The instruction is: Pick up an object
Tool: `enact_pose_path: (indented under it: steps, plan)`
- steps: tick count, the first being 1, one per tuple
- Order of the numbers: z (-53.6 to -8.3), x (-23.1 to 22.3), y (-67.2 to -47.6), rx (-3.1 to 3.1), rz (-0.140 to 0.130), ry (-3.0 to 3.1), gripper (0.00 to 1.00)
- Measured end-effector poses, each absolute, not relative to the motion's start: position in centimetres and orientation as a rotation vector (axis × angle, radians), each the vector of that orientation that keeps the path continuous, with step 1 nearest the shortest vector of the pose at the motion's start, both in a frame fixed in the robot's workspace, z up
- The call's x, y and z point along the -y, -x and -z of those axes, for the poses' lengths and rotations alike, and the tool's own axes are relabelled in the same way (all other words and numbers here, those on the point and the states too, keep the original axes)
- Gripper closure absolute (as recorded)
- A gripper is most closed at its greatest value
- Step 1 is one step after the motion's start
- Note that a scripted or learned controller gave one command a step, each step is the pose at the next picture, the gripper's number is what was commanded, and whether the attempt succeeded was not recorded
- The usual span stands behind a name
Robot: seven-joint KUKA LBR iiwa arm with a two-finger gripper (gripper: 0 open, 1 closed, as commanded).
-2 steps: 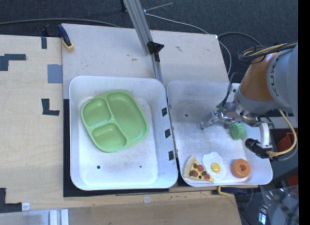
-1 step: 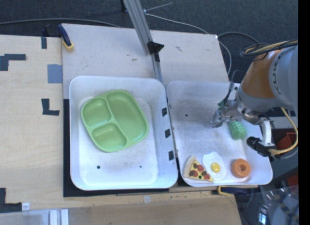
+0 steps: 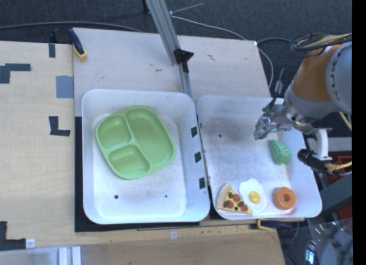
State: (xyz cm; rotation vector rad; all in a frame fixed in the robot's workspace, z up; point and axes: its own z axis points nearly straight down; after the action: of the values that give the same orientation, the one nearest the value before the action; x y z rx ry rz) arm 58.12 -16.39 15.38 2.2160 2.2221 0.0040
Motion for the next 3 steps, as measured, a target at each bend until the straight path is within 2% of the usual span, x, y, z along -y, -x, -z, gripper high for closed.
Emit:
enact_pose_path:
  steps: [1, 2, 3]
  plan:
    - [-20.6, 15.8, -59.2, -2.221, -0.004, -2.215, 1.00]
    - [-23.7, 15.8, -59.2, -2.222, -0.002, -2.218, 1.00]
    - [-22.4, 10.2, -59.5, -2.229, 0.001, -2.216, 1.00]
